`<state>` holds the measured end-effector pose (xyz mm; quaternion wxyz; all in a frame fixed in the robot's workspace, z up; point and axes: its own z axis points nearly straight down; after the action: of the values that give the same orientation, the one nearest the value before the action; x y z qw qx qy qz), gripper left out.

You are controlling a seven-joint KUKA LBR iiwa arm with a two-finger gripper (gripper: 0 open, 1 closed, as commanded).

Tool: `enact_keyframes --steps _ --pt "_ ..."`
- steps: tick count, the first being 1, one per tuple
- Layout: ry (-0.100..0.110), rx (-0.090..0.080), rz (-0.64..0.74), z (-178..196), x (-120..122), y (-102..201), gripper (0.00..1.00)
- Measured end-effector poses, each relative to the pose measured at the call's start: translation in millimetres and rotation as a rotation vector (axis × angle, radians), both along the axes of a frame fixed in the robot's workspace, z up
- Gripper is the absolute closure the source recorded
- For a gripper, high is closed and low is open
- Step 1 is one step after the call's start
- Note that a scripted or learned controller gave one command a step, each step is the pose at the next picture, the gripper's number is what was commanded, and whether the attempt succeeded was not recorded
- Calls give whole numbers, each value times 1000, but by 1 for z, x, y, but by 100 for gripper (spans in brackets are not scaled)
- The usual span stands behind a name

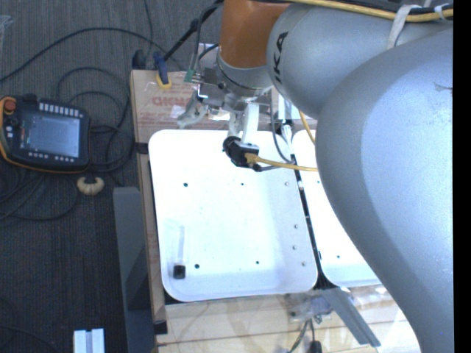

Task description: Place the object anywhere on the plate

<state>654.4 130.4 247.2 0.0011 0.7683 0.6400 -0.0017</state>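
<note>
Where the smooth white bin rounds its near corner, a small black cube is noted; the gripper is seen at the far rim, its state not discernible.

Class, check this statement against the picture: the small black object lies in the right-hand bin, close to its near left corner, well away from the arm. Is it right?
Not quite. The camera view shows the small black object in the left-hand bin, not the right-hand one. The rest stands: it lies close to that bin's near left corner, well away from the arm.
</note>
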Motion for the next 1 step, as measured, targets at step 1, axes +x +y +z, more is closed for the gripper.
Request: enact_keyframes --steps 1 --pt "4 1 -264 -77 -14 84 0"
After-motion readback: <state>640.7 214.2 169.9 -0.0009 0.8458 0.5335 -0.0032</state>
